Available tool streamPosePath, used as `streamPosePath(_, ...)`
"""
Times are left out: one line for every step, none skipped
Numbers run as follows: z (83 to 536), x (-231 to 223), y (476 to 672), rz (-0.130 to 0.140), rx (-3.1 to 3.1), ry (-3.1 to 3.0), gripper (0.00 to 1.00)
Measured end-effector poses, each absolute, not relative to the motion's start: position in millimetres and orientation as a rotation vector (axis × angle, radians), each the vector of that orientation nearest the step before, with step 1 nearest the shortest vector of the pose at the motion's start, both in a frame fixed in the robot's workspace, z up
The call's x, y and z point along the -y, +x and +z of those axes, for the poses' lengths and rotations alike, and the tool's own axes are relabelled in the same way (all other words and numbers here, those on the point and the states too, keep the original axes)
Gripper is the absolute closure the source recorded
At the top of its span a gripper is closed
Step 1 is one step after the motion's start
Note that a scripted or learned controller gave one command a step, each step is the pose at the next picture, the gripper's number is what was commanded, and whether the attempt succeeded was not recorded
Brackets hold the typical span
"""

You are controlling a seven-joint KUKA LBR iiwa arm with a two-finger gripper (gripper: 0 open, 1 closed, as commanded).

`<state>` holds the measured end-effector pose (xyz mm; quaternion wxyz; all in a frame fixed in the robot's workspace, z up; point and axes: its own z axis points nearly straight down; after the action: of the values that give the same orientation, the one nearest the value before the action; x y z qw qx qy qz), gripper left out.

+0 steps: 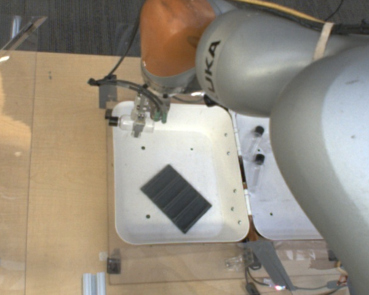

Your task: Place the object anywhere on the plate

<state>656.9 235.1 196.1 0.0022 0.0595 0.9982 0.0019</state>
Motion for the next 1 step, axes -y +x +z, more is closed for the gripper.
streamPosePath(265.2,-199.0,635.8,0.007,-3.123,-0.206,1.00)
